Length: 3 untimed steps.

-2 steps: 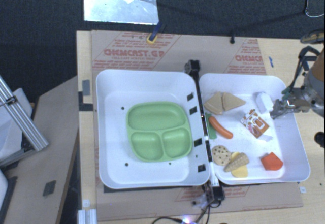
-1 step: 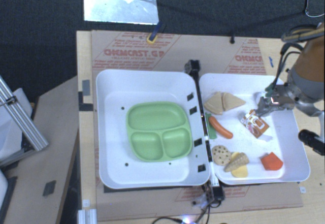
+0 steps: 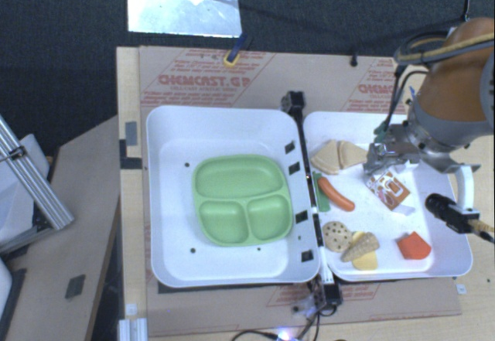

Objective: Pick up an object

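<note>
Food lay scattered in the right bin (image 3: 464,254), within the arm's reach. The gripper (image 3: 384,161) hung low over a packet (image 3: 389,190), touching or just above it, likely aiming there; whether it was spread or pinching, I could not tell.

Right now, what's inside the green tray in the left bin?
Nothing visible: all three compartments of the green tray show bare green plastic. Its underside and the left bin floor beneath it are covered.
</note>
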Each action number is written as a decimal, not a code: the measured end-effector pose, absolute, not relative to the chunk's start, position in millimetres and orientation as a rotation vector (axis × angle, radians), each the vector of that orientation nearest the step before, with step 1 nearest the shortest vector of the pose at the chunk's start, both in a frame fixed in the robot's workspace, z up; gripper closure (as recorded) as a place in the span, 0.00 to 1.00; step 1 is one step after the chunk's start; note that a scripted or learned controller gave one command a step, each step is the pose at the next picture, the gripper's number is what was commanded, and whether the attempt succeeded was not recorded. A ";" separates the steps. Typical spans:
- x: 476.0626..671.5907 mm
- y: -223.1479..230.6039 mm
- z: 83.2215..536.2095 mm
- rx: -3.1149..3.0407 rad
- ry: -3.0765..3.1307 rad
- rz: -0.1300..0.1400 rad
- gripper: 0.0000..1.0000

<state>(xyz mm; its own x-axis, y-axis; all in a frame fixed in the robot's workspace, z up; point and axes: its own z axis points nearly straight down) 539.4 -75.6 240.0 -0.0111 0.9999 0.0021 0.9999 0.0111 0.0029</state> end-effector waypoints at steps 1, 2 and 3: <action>537.4 -19.0 232.1 2.210 2.232 0.004 1.00; 548.9 32.4 233.4 2.210 2.233 0.005 1.00; 553.9 21.1 215.2 2.221 2.221 -0.001 1.00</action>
